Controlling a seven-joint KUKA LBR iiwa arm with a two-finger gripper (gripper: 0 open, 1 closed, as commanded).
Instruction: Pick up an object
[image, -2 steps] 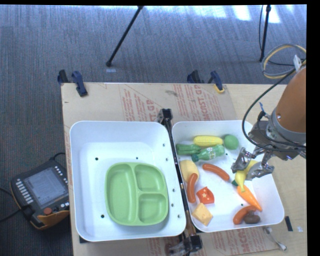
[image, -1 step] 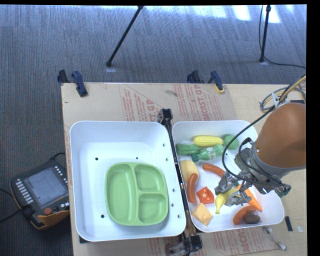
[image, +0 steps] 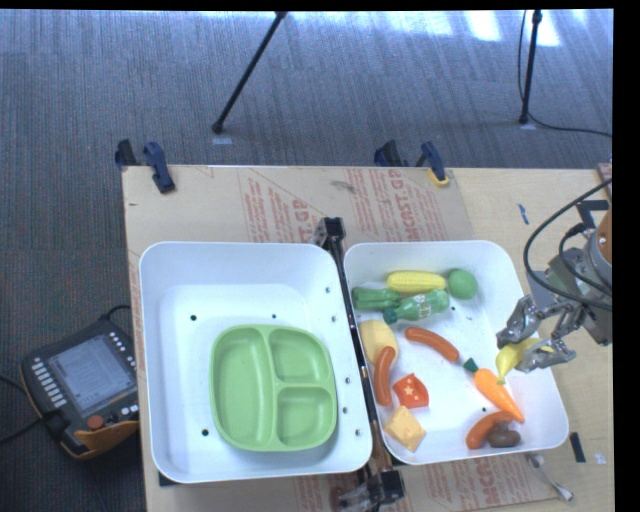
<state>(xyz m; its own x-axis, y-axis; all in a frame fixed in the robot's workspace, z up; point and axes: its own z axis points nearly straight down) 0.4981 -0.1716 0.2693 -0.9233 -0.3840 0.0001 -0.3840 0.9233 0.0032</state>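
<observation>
My gripper (image: 532, 343) hangs over the right rim of the right bin (image: 452, 249), with a small yellow banana-like piece (image: 509, 358) showing between its fingers. Just below it lies an orange carrot (image: 498, 393). Elsewhere in that bin are a yellow corn cob (image: 415, 282), a green lime (image: 461, 283), a green bottle (image: 419, 307), an orange sausage (image: 432, 343), a red tomato piece (image: 411, 390) and a cheese wedge (image: 405, 428).
The left bin (image: 170, 300) holds a green divided plate (image: 272, 386). A pale yellow pear shape (image: 376, 339) and a red sausage (image: 385, 375) lie by the divider. A handheld controller (image: 82, 382) sits off the bench's left. Clamps (image: 432, 162) grip the far edge.
</observation>
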